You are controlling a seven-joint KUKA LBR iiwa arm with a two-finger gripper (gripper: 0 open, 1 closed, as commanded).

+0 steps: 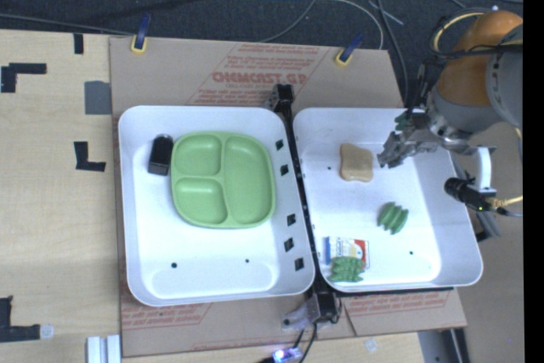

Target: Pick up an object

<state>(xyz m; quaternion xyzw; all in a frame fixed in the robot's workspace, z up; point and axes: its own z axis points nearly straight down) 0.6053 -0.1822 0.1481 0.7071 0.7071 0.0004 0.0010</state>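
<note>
We are looking down on the claw [393, 150], which is hanging over the upper part of the right bin [442, 272], and just to its left the tan bread-like piece [356, 163] is lying on the bin floor. That is the relation the next move turns on: the piece lies leftward and slightly below the claw in the picture, very near it, perhaps touching at the tip, though the view is too coarse for us to be sure. The piece looks roughly square, so we are reading no clear long axis. We cannot tell how the claw is set, and nothing is showing between its tips.

Further down the same bin a green ridged object [393, 218] is lying apart, and near the lower left corner a small printed packet [348, 250] is sitting with a green item [346, 269] on it. The left bin [140, 208] is carrying a green divided plate [223, 180] and a small black object [160, 155]. Both bins are resting on brown cardboard [255, 72] on the bench [51, 208].
</note>
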